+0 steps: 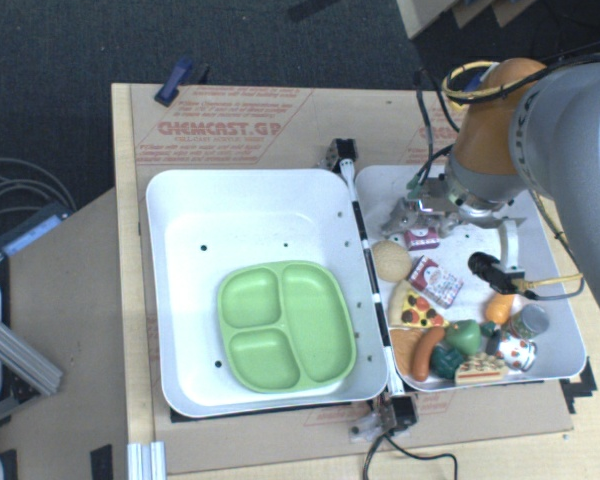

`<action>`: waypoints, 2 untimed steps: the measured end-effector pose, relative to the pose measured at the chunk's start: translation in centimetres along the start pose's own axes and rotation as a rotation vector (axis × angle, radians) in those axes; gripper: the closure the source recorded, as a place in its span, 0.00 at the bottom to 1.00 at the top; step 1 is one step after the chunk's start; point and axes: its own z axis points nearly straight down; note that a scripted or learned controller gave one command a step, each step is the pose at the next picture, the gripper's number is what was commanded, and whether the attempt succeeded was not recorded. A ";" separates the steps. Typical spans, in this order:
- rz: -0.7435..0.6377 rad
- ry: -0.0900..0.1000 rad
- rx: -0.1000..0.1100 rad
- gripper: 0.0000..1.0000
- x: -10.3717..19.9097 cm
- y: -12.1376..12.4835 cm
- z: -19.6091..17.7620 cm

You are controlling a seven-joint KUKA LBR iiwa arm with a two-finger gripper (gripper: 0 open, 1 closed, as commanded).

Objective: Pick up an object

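One metal two-finger gripper (420,220) is hovering at the right white bin's (570,343) ten o'clock; finger state unclear.

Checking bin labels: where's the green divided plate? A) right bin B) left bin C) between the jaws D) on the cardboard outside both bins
B: the green plate lies flat in the left bin, alone there; the food toys sit in the right bin, where the arm reaches.

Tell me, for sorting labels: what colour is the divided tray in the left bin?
Light green tray, seen in the camera view.
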 end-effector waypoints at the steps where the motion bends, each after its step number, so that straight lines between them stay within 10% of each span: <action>1: 0.000 -0.001 -0.002 1.00 0.0 0.0 -1.0; 2: -0.001 0.000 -0.001 1.00 5.3 -6.6 -10.0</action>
